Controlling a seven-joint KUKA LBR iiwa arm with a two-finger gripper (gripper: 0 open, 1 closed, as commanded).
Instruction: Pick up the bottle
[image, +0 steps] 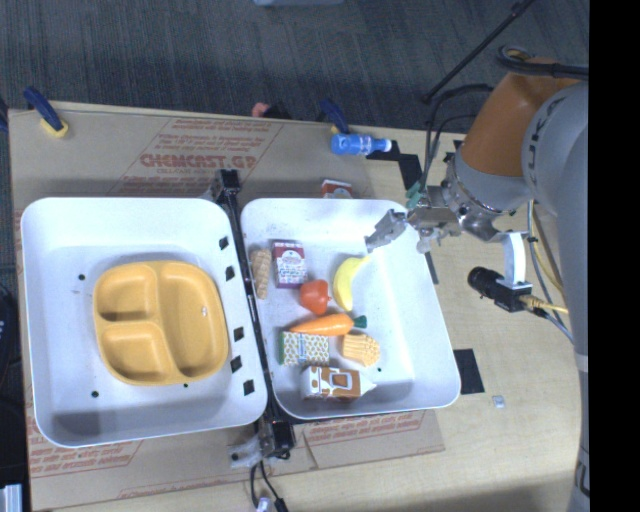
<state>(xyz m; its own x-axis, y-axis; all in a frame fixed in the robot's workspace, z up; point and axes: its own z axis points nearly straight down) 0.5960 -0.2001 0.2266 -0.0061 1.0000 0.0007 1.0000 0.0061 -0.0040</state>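
Gripper (385, 232) hangs over the right bin's (425, 330) 1 o'clock corner, its grey fingers slanting down toward 8 o'clock, empty; whether they stand apart or together I cannot tell. Behind it the arm (520, 130) reaches in from 3 o'clock, orange band uppermost. At 12 o'clock from that bin, outside it on the bench (500, 440), lies the blue bottle (358, 145) (on its side), long axis running 9 to 3, narrow end toward 3.
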